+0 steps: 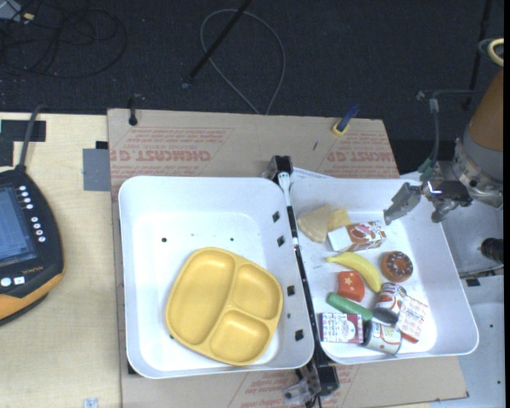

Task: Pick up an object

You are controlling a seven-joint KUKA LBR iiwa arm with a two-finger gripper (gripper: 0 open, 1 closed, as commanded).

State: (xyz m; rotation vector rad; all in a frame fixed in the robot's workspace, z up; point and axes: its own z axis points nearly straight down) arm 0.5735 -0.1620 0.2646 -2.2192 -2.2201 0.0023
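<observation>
banana (358, 267) long axis slanting upper-left to lower-right, right bin (459, 304)

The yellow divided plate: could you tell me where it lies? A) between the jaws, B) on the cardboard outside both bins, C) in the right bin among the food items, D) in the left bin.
D: the yellow divided plate lies flat on the floor of the left bin, while the banana and other small items sit in the right bin.

Bright, even light (soft shadows), slightly grainy, dark background beyond bench.
</observation>
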